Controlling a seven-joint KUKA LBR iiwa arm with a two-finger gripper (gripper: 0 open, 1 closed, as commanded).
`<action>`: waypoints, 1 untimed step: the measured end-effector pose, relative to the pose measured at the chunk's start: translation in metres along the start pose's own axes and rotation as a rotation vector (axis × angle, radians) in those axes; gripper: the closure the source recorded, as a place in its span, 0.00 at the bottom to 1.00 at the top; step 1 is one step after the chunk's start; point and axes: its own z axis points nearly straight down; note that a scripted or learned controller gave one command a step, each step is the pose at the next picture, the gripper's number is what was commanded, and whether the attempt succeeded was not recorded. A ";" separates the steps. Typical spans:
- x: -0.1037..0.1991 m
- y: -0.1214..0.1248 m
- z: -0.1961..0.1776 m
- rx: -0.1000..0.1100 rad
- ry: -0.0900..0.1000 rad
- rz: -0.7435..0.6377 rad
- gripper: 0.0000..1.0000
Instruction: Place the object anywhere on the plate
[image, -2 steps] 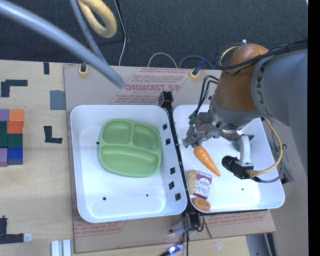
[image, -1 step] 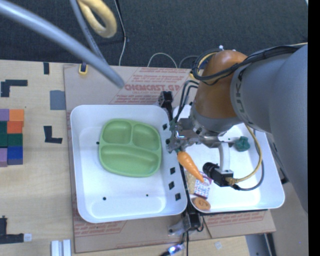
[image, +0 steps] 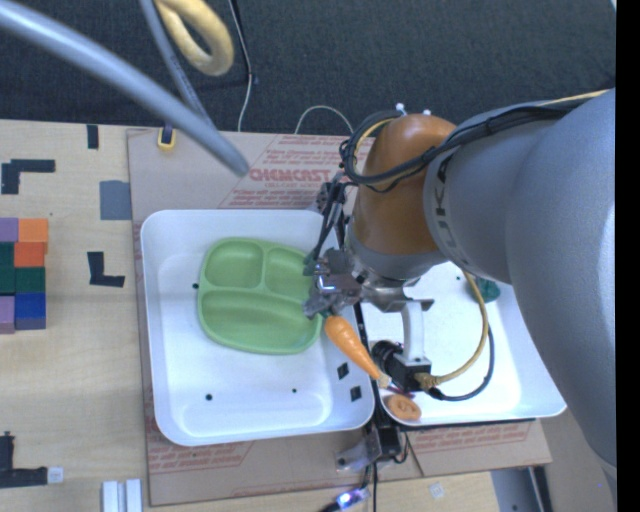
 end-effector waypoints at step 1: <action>0.051 -0.008 -0.025 -0.004 0.001 -0.003 1.00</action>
